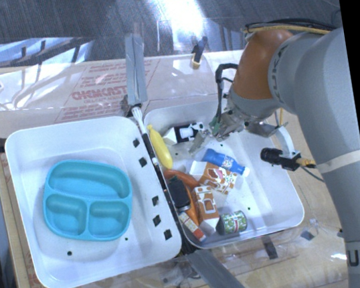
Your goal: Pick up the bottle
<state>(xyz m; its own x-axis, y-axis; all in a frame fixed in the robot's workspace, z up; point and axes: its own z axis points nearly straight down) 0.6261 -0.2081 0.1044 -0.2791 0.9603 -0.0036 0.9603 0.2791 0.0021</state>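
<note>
The bottle (227, 161), a white and blue one as far as you could judge, lay on its side in the right bin (276, 192), near the bin's middle. Its long axis ran on a slant from upper left to lower right in the camera view. It rested against a patterned carton (212, 185) on its lower-left side. The gripper (221, 128) hung just above the bottle in the view, toward the bin's far wall, so the bottle lay a short way toward the near edge from it. You could not tell whether the gripper was wide or narrow, since the wrist hid it, and nothing was seen held. My reading is that the coming move turned on closing across that slanted axis, not along it. You had one arm (313, 85) to work with. Counted around the bottle: one banana (159, 147), one green can (232, 222), one carton and some smaller clutter by the divider that was too tangled to count. The left bin (43, 263) held one blue tray (87, 199) with three compartments. There were two bins in all.
</note>
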